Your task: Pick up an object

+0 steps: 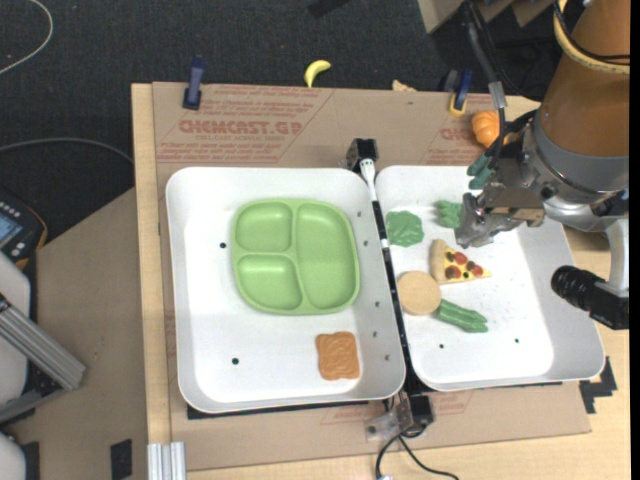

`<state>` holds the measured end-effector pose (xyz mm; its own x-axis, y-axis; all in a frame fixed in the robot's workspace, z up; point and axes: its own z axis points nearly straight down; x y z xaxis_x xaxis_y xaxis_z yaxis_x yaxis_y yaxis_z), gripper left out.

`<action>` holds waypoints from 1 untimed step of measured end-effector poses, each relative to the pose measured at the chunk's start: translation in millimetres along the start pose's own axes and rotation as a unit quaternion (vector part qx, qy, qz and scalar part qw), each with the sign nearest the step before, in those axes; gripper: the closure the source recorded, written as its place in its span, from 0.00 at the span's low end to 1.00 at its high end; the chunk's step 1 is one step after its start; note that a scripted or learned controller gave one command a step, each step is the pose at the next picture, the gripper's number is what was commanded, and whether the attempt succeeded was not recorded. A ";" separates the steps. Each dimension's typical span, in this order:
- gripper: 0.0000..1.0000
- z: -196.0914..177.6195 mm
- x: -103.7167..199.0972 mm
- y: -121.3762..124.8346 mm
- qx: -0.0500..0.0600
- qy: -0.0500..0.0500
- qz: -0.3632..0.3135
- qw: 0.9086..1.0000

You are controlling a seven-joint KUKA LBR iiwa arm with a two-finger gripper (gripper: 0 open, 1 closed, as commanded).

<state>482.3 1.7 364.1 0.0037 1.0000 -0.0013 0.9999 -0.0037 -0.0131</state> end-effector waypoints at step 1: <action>1.00 115.2 42.8 -3.2 0.001 0.001 -0.003 1.000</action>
